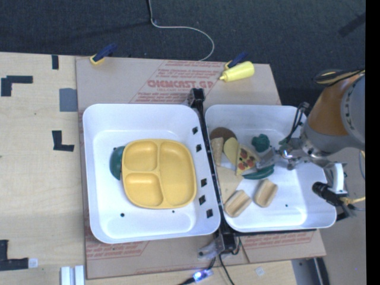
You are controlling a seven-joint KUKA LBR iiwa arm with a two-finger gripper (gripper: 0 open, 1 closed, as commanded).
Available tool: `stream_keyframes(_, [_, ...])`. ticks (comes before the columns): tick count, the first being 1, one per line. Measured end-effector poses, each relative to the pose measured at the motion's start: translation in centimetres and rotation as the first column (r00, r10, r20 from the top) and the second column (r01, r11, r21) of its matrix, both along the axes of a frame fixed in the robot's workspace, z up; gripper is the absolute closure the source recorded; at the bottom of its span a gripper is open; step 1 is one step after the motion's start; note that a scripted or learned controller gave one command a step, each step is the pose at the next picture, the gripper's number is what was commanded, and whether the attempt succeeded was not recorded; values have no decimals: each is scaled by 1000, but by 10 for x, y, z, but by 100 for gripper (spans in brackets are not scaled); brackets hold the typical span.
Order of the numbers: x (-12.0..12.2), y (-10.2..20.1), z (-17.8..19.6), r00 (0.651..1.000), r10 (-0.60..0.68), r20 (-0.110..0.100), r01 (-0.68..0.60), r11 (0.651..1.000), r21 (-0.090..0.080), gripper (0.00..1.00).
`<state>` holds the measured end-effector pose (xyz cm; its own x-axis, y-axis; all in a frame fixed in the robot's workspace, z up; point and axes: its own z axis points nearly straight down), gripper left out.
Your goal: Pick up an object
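The right bin (pixel 297 215) holds several toy food items. A teal piece (pixel 260 142) lies near its middle. A pizza-like wedge (pixel 244 159) and a pale yellow piece (pixel 230 150) sit left of it, with a brown round piece (pixel 219 135) at the bin's left wall. A dark green flat piece (pixel 259 173) lies just below the gripper tip. Two tan bread-like blocks (pixel 265 192) (pixel 237 202) rest near the front. My gripper (pixel 272 158) reaches in from the right, low over the bin, between the teal piece and the dark green piece.
The left bin (pixel 101 123) holds a yellow divided plate (pixel 159 172) with a teal object (pixel 116 162) partly under its left edge. A yellow clamp (pixel 238 72) and a cable (pixel 178 25) lie behind the bins. The arm's wrist (pixel 329 123) hangs over the right bin's right side.
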<state>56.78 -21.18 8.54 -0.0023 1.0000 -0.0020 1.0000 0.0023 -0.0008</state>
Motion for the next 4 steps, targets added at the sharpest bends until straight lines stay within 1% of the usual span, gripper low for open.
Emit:
stream_keyframes(1, [1, 0, 11, 1000, 1, 3, -1, 1000, -2, 100])
stream_keyframes(2, [4, 0, 53, 1000, -1, 3, 1, 1000, 1, 100])
stream_keyframes(3, [7, 4, 116, 1000, 0, 6, 0, 1000, 0, 100])
stream_keyframes(4, [8, 4, 141, 1000, 0, 3, 0, 1000, 1, 100])
